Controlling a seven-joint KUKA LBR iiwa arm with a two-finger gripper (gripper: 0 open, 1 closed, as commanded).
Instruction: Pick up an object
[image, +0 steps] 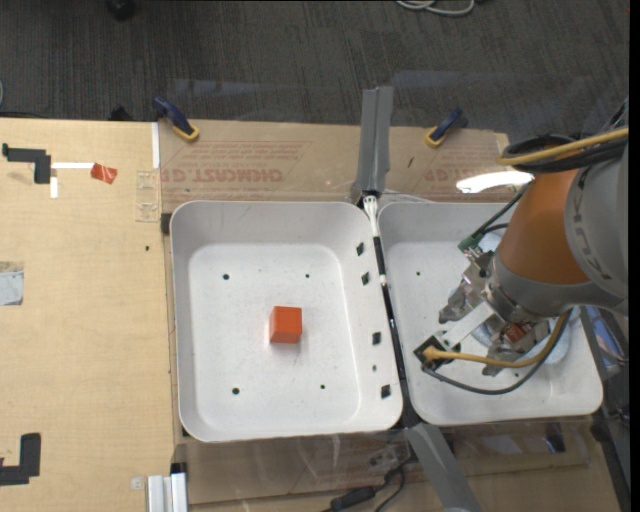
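An orange-red cube (286, 325) rests on the floor of the left white bin (230, 250), slightly below its middle. My gripper (492, 338) hangs low over the right white bin (425, 260), in its lower right part, far to the right of the cube. The grey arm with its orange band (545, 235) covers much of that bin. A small reddish patch (516, 335) shows under the wrist; what it is cannot be made out.
A grey divider (375, 140) runs between the two bins. Yellow and black cables (470, 355) loop below the wrist over the right bin. Clamps (176, 118) hold cardboard behind the bins. A wooden board (70, 300) lies to the left.
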